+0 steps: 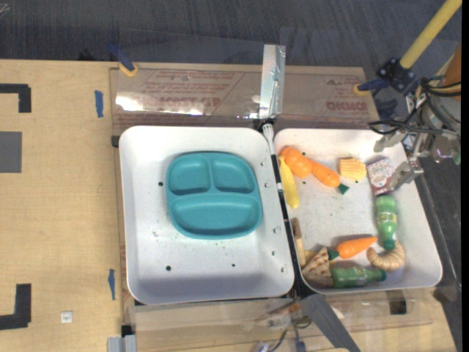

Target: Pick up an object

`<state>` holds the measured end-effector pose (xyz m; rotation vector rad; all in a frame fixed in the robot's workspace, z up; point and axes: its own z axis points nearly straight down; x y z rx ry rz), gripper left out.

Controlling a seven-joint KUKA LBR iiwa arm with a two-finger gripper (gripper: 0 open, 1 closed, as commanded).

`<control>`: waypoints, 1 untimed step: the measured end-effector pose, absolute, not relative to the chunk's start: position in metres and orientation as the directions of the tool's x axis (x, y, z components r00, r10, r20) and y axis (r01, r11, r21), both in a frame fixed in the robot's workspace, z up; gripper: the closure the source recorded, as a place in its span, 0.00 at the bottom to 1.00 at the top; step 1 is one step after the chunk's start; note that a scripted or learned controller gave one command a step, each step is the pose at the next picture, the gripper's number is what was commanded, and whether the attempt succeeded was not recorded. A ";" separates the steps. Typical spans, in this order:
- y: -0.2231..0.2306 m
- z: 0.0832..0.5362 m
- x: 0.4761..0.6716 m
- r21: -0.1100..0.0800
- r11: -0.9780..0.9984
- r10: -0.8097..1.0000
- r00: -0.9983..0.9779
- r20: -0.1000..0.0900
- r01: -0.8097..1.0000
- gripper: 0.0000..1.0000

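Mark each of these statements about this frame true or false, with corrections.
1. The teal divided plate lies in the left bin. True.
2. The right bin has nothing in it. False: it holds toy food, including a carrot, a banana and a green bottle.
3. The hand is over the left bin. False: it is at the right bin's upper right edge.
4. The plate carries a carrot. False: its compartments are bare.
5. A second carrot lies near the right bin's front. True.
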<state>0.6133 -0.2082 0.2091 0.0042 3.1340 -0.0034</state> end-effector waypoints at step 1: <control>-0.224 0.091 0.586 -0.003 1.000 -0.022 -1.000 -0.012 -0.022 0.00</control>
